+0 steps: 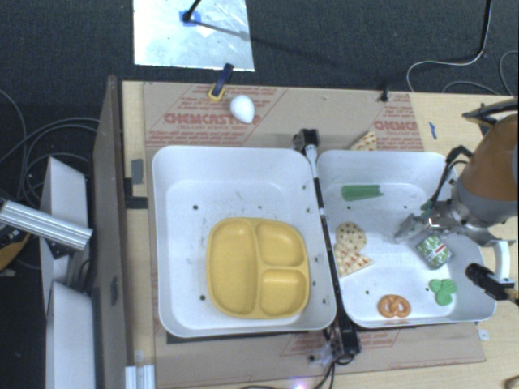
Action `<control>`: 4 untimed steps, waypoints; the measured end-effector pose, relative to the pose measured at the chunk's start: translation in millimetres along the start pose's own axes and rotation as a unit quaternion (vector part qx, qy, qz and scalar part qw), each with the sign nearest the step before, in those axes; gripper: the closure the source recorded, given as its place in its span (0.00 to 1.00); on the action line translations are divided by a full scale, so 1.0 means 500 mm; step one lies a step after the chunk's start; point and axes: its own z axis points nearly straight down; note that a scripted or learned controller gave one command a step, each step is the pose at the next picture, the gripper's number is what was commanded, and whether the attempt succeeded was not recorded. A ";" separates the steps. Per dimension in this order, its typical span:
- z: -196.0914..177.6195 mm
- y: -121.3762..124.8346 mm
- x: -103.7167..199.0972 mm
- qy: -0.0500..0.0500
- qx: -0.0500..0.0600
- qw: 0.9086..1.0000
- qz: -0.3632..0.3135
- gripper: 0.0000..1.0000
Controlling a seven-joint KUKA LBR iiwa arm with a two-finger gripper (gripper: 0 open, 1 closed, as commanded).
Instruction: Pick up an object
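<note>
The gripper (422, 232) is seen low in the right bin (381, 177), near its right wall, with a small green-and-white can (435, 250) tilted just below it. Whether the can is grasped cannot be told (fingertips are blurred). Elsewhere in that bin are found a green strip (361, 192), crackers (351, 247), a pretzel (394, 305) and a green toy (443, 291). A yellow divided tray (258, 267) is held by the left bin (235, 173).
</note>
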 end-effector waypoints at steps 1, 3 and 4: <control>-0.005 0.166 0.002 -0.002 -0.007 1.000 -0.004 0.00; -0.025 -0.025 0.000 0.000 0.001 1.000 0.000 0.00; 0.000 0.063 0.164 0.000 -0.003 1.000 -0.005 0.00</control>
